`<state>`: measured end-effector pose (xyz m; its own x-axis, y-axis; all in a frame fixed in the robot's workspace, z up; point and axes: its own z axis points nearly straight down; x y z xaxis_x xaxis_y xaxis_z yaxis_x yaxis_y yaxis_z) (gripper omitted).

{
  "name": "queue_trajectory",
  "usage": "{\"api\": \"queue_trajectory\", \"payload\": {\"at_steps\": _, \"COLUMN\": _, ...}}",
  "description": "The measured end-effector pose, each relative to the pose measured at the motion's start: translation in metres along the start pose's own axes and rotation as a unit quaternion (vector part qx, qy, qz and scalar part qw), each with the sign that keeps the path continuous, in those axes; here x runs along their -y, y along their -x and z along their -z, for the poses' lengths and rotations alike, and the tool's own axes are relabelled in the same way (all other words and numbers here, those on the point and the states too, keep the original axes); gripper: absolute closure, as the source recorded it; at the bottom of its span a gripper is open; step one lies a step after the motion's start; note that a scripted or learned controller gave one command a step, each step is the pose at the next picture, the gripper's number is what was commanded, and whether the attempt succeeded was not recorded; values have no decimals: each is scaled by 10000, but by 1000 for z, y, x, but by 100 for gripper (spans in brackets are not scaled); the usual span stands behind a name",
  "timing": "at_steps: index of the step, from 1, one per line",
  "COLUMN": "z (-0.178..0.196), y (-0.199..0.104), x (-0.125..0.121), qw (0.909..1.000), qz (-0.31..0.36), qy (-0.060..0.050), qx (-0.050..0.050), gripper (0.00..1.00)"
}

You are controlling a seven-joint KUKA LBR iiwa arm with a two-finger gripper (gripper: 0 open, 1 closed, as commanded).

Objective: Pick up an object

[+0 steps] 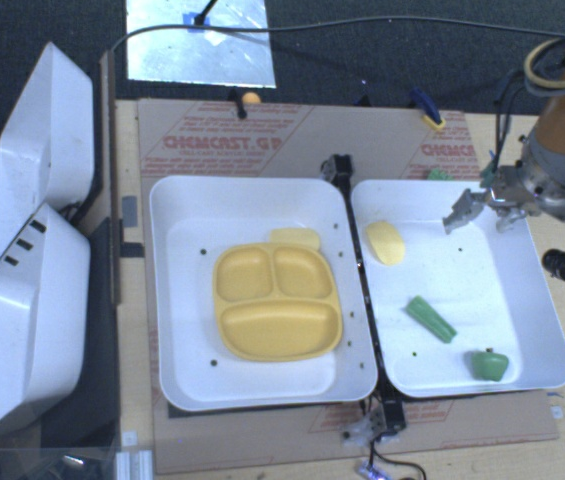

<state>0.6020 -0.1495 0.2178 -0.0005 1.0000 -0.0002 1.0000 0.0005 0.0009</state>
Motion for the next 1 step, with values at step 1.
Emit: {"api": "queue_trajectory", "payload": {"at_steps": 1, "z": -29, "y": 53, "x": -3, "qw": 10000, "qz": -21, "qy": -12, "qx": 3, "gripper": 0}}
